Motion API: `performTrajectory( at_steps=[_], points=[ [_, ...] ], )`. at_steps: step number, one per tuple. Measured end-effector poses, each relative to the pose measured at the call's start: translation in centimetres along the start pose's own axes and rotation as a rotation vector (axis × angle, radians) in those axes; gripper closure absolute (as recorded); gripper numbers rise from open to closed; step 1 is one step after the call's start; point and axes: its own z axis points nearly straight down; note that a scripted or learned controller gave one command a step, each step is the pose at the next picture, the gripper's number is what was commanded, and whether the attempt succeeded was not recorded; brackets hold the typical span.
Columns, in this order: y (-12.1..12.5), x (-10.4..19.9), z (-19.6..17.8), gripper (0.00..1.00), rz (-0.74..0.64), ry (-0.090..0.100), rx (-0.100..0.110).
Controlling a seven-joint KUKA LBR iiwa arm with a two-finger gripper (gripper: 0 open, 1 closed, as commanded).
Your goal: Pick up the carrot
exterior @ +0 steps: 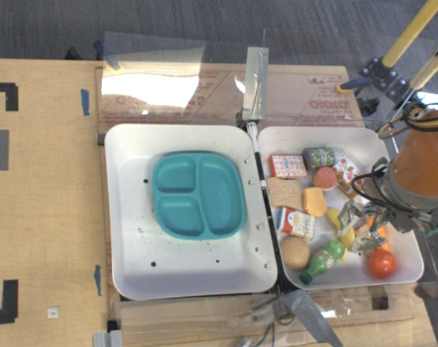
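The carrot (375, 232) shows as a small orange piece in the right bin (414, 273), mostly hidden under the gripper's metal parts. The gripper (360, 226) is low in the right half of that bin, under the grey wrist and the orange band (420, 163). It sits right over the carrot, between a yellow banana (335, 217) and a red tomato (381, 263). I cannot make out whether it touches the carrot.
The right bin is crowded: a red-and-white box (288, 166), green can (319, 156), bread slice (284, 192), cheese wedge (314, 202), brown potato (295, 251) and green bottle (326, 257). The left bin (125, 194) holds a teal divided plate (199, 195).
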Motion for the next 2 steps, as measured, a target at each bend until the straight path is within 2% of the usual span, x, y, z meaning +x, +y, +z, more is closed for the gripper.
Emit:
performTrajectory(
  at_steps=[1,2],
  points=[
    [0.6,-5.9,-10.7,1.0,-0.181,0.0,0.001],
    [-2.2,0.2,2.1,1.0,-0.296,0.004,-0.002]
  ],
)
